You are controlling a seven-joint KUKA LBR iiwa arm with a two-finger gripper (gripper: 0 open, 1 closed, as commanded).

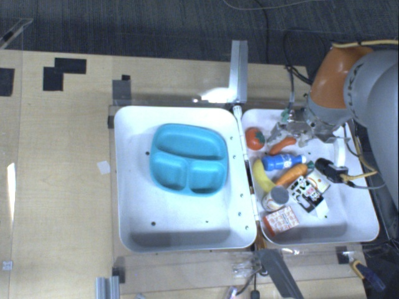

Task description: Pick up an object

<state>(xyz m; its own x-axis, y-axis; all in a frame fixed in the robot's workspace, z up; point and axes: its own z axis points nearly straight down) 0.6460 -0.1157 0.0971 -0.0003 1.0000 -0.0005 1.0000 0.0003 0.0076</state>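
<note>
The gripper (293, 128) hangs low over the right bin (358, 220) — whether it grips anything cannot be told. Just beneath lies an orange carrot (282, 144), beside a red tomato (254, 138) and blue bottle (283, 162). A blue tray (188, 158) sits in the left bin (134, 185).

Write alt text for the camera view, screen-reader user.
A grey robot arm reaches from the right, its gripper low over a carrot in the right bin, among a tomato, blue bottle and banana. The left bin holds a blue divided plate.
</note>
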